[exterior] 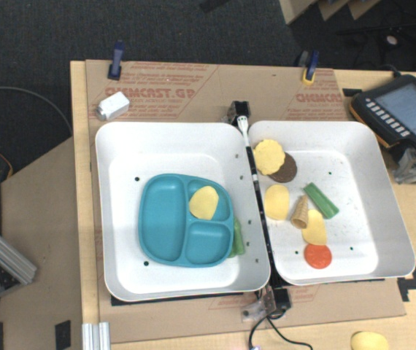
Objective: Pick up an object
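White bins [113, 195] [365, 159] two, one teal plate [163, 224], one yellow piece [203, 203], seven toys [277, 201] right, end effector state unclear

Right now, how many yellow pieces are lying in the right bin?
3. One round yellow piece near the top-left, overlapping a brown disc; one below it by the left wall; one lower, between the cone and the red piece. Others may be hidden underneath.
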You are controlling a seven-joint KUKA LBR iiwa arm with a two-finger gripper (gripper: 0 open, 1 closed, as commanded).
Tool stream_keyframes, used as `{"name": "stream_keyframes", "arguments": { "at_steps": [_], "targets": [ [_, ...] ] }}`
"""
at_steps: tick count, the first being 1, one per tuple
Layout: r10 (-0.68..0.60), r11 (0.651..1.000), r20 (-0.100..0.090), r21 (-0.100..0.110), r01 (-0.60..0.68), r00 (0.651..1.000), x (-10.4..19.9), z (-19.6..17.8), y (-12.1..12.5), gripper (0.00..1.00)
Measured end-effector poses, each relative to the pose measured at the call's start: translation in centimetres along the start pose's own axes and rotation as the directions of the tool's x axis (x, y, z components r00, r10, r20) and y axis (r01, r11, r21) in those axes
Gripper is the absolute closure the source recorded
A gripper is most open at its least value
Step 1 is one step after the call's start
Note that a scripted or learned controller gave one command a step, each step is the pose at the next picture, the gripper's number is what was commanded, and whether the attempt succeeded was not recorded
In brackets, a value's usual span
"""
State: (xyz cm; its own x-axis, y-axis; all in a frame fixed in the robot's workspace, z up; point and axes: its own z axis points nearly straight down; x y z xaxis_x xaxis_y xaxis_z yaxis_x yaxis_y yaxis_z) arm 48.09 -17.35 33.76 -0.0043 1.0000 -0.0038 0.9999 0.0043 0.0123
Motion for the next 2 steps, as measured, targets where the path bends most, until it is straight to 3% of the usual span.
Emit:
{"name": "stream_keyframes", "arguments": {
  "at_steps": [1, 2],
  "targets": [
    [0.002, 1.000, 0.003, -0.009, -0.002, 1.000, 1.0, -14.7, 0.1, 1.00],
    [0.004, 1.000, -0.006, 0.022, -0.004, 1.000, 2.4, -3.4, -0.2, 1.00]
  ]
}}
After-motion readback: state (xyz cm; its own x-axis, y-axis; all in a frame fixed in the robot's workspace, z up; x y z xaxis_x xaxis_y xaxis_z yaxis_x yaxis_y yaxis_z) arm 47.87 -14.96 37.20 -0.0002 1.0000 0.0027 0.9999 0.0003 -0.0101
